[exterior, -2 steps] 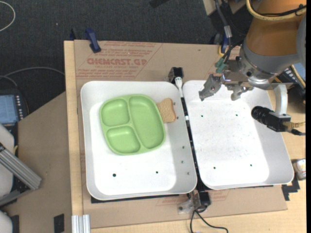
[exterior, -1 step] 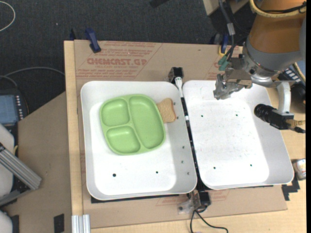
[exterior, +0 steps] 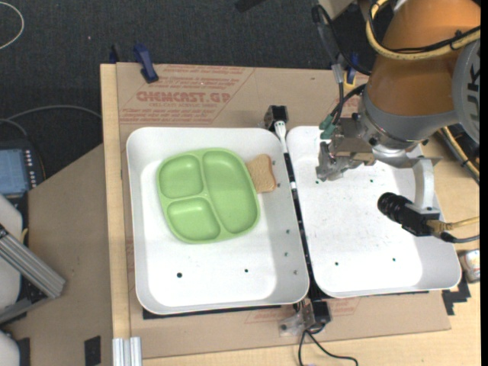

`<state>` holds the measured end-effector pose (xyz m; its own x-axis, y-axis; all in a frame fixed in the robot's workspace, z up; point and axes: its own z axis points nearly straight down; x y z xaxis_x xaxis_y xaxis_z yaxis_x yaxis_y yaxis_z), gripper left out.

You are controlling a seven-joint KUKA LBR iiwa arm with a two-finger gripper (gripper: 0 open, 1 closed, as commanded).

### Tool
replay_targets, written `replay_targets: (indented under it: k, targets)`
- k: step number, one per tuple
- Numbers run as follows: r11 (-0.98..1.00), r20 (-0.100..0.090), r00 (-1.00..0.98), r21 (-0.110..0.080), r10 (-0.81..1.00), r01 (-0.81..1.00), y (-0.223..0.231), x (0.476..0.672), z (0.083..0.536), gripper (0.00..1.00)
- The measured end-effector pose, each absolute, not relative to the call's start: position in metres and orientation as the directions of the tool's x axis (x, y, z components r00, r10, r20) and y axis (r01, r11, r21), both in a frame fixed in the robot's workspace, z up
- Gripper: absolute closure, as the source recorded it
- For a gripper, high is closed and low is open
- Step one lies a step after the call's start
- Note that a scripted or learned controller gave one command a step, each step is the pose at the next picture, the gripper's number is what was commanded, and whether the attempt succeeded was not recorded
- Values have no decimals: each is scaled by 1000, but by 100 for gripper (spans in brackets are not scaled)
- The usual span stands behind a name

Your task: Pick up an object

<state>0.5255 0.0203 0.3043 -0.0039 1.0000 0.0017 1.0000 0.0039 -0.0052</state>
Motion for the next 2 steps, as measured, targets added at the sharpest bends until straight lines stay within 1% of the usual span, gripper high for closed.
replay_targets:
  k: [1,2]
  targets:
    - [1,1,-1,8,1000,1000,11,485,375,100]
    - [2,0,-2,4,1000,1000,32,480,379,100]
